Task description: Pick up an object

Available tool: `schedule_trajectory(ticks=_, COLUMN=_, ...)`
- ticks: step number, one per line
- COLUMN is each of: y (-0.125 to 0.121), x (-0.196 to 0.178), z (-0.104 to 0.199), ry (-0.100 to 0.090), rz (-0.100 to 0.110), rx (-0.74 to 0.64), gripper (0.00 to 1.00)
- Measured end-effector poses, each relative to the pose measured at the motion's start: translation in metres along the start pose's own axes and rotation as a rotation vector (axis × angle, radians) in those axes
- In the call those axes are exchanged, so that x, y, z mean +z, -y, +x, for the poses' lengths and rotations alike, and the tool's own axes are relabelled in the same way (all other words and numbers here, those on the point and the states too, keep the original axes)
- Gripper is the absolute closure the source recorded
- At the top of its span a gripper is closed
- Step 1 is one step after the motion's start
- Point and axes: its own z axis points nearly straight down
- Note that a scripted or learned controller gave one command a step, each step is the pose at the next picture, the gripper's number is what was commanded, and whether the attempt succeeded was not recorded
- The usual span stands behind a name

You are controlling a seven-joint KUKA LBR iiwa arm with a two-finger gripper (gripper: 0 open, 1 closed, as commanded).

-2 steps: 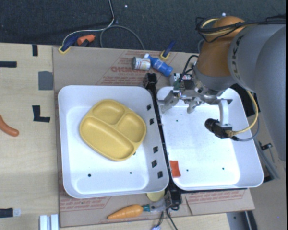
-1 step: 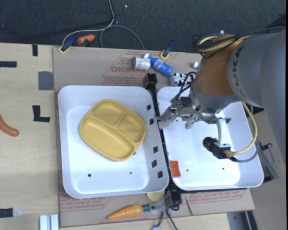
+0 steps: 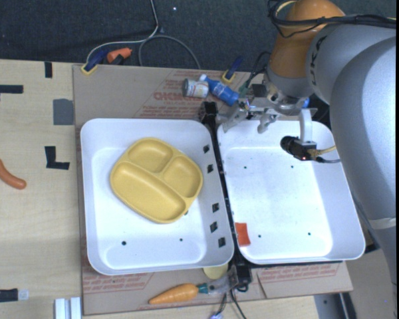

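A divided plate (image 3: 157,179) lies in the left bin (image 3: 96,178), right bin (image 3: 322,211) beside.

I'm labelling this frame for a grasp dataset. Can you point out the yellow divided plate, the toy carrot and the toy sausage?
yellow divided plate (image 3: 156,179): camera view, on the ridge where its compartments meet.
toy carrot (image 3: 173,294): camera view, mid orange body.
toy sausage (image 3: 8,173): camera view, middle of its length.

One fixed camera looks down aslant over both white bins (image 3: 93,178).
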Motion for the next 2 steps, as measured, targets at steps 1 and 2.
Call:
schedule_trajectory(ticks=1, y=0.051, x=0.055, z=-0.052, ry=0.0, rz=0.012, rx=0.003, gripper=0.0)
schedule_trajectory(ticks=2, y=0.038, x=0.103, z=-0.043, ry=0.001, rz=0.01, rx=0.002, gripper=0.0)
